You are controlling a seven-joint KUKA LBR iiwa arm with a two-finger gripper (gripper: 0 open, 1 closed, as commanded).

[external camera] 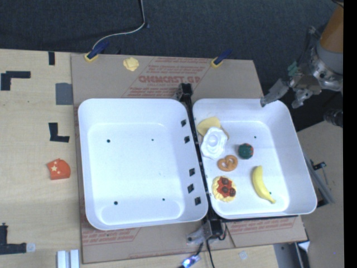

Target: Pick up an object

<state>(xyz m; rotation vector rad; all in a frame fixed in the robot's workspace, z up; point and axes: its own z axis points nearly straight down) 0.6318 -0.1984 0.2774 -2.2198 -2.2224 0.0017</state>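
The right bin (281, 121) holds several toy foods: a yellow banana (261, 184), a dark green and red ball (245, 150), a brown pretzel (227, 163), a small pizza with red toppings (224, 188), a white fried egg (213, 142) and a yellow wedge (206, 125) under it. My gripper (285, 94) hangs above the bin's far right corner, outside the pile, with its two fingers spread and nothing between them. The arm's orange band (333, 32) sits at the upper right.
The left bin (134, 161) sits beside the right one, joined by a black clip strip (191, 149). A yellow lump (131, 64) lies on the cardboard behind the bins. A red object (59, 169) rests on the wooden bench at left.
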